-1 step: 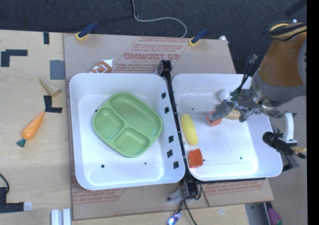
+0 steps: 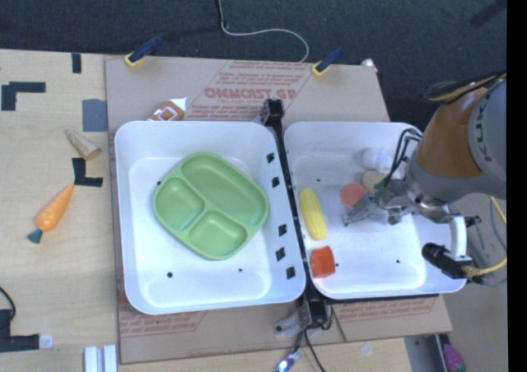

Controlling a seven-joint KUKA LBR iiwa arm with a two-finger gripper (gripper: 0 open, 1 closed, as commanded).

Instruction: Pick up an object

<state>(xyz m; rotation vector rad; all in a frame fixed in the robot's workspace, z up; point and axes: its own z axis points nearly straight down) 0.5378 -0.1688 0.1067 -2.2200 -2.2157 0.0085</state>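
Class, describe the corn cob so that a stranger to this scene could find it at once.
Look in the right white bin, along its left wall beside the divider. The corn cob lies there lengthwise, above an orange block. It is the bin's one long, yellow, bumpy thing.

In the right-hand bin, a yellow corn cob lies lengthwise along the 9 o'clock wall, an orange block sits just toward 6 o'clock of it, and a reddish round piece lies near the centre, with a white item toward 12 o'clock.
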